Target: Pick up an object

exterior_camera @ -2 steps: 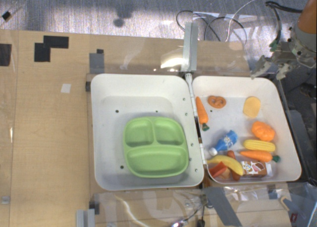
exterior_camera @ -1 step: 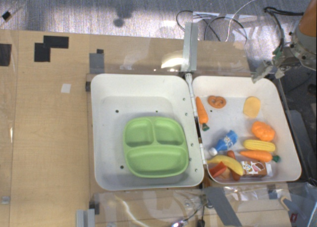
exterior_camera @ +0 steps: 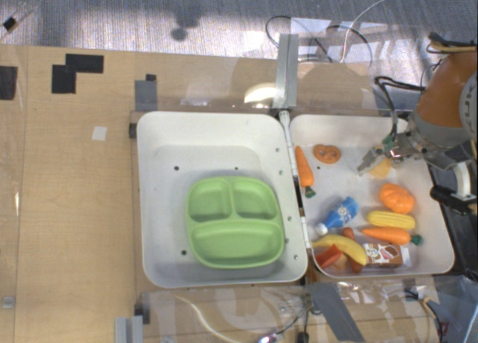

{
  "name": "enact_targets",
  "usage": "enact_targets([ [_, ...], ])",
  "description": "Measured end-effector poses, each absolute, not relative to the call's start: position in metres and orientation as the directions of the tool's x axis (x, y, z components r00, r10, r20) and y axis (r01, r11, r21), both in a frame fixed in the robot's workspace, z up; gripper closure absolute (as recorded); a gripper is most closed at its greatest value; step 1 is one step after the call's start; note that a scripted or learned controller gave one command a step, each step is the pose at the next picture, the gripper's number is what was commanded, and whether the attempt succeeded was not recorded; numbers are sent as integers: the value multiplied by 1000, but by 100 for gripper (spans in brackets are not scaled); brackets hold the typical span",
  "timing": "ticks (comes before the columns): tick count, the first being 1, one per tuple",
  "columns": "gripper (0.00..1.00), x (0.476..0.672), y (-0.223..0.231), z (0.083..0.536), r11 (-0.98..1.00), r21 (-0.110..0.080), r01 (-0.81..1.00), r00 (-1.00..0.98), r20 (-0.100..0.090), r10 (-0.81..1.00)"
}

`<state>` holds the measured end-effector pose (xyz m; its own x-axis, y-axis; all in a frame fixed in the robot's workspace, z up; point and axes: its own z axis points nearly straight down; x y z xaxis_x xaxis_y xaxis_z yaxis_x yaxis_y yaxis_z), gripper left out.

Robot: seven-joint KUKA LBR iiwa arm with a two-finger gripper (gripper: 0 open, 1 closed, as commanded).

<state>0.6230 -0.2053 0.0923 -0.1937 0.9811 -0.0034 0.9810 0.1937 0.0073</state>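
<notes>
Hovering hand (exterior_camera: 376, 161) over a yellow piece (exterior_camera: 382, 170).

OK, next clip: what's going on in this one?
A grey and orange robot arm reaches in from the right, its tool low over the right bin, next to a pale yellow piece. No object shows between its fingers. The bin holds toy food: carrot, cookie, blue bottle, corn, banana. The left bin holds a green divided plate.
</notes>
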Motion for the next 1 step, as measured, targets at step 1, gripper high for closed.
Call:
enact_targets([
  [1, 100, 625, -205, 105, 195, 15, 981, -195, -6, 981],
])
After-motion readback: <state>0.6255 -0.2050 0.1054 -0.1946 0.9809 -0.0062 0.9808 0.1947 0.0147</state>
